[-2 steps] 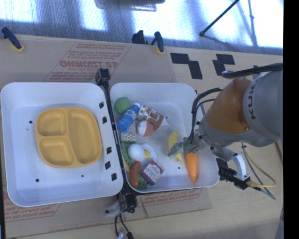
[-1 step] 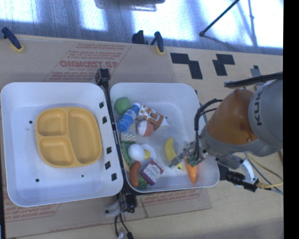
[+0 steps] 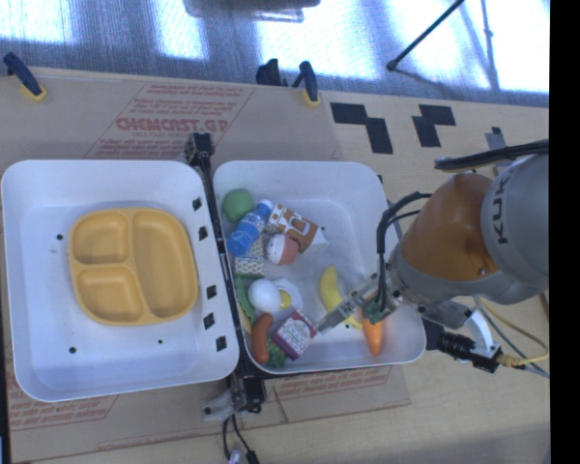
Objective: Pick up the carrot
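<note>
Cardboard-topped bench, two white bins. Carrot [image 3: 372, 336] sits at right bin's [image 3: 300, 170] near right corner, touching the rim, directly under the gripper [image 3: 367, 309]. Fingers hidden by wrist hardware; can't tell open or closed. Arm [image 3: 464, 235] reaches in over the bin's right edge.

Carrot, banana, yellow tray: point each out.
carrot [image 3: 373, 336], camera view, middle of its orange body
banana [image 3: 330, 286], camera view, middle of its curve
yellow tray [image 3: 132, 264], camera view, central divider
</note>
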Robot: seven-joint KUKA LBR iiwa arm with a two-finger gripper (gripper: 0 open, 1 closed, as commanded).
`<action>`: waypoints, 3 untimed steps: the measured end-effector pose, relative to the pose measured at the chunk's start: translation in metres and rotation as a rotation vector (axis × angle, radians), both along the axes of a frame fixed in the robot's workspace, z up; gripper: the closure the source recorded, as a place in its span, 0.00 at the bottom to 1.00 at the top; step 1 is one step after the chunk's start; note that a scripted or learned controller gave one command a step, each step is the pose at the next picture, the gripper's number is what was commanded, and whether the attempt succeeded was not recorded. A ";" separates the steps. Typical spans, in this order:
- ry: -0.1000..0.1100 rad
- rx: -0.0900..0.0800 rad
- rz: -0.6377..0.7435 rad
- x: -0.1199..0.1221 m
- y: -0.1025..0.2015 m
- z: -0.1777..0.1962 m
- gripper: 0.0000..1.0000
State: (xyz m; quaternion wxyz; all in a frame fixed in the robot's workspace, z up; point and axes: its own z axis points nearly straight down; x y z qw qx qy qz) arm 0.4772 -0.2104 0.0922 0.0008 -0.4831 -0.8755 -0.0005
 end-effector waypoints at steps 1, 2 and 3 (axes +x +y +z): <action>0.000 0.000 0.000 0.000 0.000 0.000 0.00; 0.001 0.000 0.007 0.000 0.029 0.000 0.00; 0.001 -0.001 -0.132 -0.001 0.009 0.008 0.00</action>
